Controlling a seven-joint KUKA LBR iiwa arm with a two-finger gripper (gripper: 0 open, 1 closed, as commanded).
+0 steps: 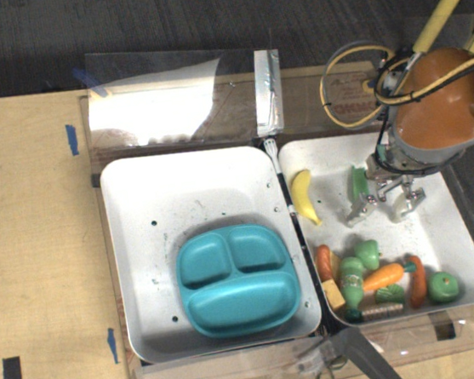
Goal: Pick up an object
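Observation:
My gripper [383,206] hangs over the upper middle of the right bin [445,210], fingers spread open with nothing between them. A small green toy piece [356,184] lies just to the left of the gripper, close to its left finger [361,208]. A yellow banana [305,195] rests against the bin's left wall. Along the bin's front edge sits a heap of toy food: an orange carrot [382,277], a green pepper [366,255], a green round fruit [444,287], a corn cob [352,289] and a reddish sausage [415,278].
The left bin [135,197] holds a teal compartment tray [238,278]. Yellow cables [353,84] loop behind the right bin, near the arm's orange band [438,112]. A clear plastic sheet [158,108] lies behind the left bin.

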